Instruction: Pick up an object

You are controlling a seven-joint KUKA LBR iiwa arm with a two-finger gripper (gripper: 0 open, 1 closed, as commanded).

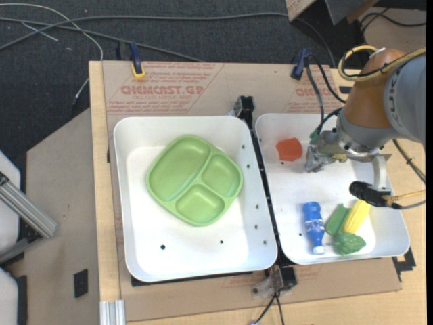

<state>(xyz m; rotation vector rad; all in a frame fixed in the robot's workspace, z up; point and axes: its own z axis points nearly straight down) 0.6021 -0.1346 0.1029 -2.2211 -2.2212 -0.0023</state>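
The claw (315, 160) hangs low in the far part of the right bin (399, 239), just right of a small red block (289, 149), probably lined up to take it. From here I cannot tell how the claw is set; it looks apart from the block. Near the front lie a blue bottle (312, 226) and a toy corn cob (352, 226). The left bin (128, 202) holds a green divided plate (195, 179).
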